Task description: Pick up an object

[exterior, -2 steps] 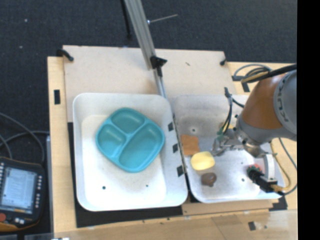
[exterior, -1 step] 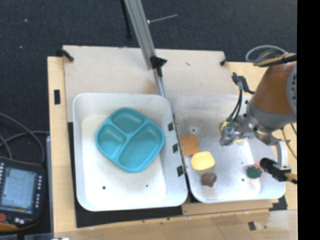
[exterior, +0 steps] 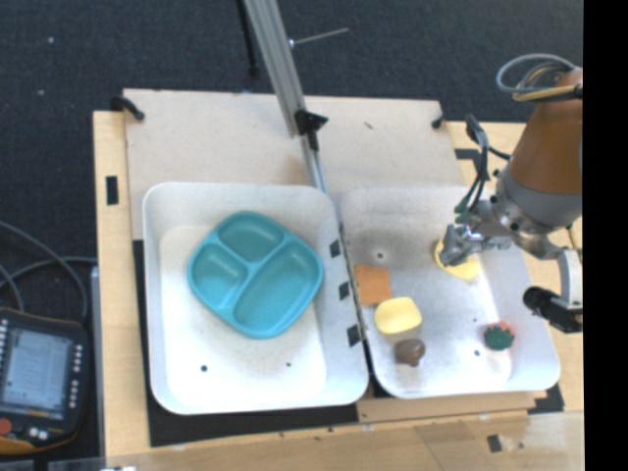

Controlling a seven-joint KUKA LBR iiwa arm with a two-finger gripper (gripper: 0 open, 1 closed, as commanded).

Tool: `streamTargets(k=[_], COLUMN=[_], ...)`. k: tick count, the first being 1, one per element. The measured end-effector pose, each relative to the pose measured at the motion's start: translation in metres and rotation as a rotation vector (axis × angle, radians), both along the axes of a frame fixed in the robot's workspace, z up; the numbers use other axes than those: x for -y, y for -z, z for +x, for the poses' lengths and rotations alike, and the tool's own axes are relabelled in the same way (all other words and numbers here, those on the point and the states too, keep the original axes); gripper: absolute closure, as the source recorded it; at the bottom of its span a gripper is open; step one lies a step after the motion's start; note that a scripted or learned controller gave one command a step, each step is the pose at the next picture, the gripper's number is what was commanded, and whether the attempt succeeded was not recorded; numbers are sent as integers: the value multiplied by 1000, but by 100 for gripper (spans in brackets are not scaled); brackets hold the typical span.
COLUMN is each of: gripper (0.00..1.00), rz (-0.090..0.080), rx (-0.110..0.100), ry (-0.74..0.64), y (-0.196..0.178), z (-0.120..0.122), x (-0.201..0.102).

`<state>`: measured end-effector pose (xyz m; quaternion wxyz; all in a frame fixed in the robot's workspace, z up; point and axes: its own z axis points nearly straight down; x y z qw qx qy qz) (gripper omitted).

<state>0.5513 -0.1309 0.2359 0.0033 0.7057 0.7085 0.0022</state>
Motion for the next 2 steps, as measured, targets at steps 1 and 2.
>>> streamTargets(k=[1, 2], gripper=[100, 100], rz=[0, 1], rx=[0, -7], ry=[0, -2], y=[-48, -33], z=[2, 20], x=[1, -53])
